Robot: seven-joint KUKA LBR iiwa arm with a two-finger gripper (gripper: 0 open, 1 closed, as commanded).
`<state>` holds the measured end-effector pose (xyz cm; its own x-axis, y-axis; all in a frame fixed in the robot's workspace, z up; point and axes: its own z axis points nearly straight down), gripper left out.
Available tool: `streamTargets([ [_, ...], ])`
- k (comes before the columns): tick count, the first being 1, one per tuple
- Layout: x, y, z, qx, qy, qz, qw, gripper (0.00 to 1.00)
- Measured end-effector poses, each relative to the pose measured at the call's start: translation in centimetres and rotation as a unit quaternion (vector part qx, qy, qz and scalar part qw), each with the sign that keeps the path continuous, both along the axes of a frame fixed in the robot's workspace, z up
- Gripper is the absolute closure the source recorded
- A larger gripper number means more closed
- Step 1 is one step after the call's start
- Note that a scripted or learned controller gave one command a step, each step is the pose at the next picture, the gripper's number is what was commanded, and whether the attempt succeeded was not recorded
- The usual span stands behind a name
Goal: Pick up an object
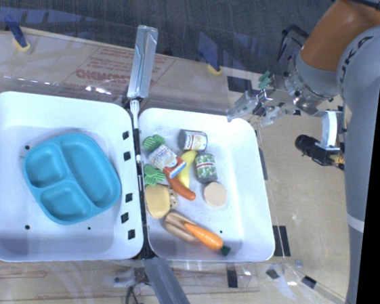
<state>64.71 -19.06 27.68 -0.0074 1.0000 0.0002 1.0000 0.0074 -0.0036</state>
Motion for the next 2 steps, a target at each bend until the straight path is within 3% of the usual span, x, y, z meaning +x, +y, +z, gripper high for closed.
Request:
streamTargets([
  [1,0.7,7.2,-12.3,0.0018,0.005,0.055,0.9985,0.00],
  [2,-1.2,0.3,-18.6,0.0001,0.000,0.119,0.9929,0.00],
])
